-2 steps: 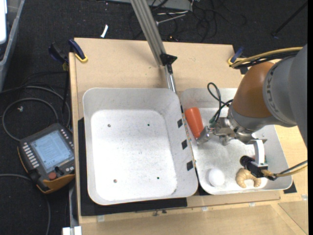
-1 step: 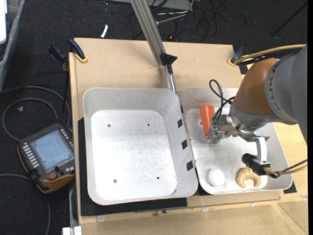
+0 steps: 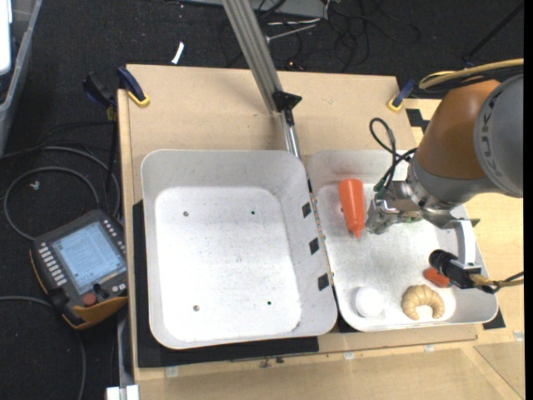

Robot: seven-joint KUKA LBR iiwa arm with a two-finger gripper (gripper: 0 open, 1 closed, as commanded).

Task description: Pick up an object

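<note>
One carrot [image 3: 352,206] lies just left of the gripper [image 3: 382,216], long axis up-down in view; gripper state unclear.

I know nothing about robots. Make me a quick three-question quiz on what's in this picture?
1. True or false: the carrot lies in the right bin.
2. Which lies nearest the gripper? A carrot, B croissant, C white ball.
3. Fill in: the croissant lies beside the white ____.

Key: 1 true; 2 A; 3 ball.
</note>
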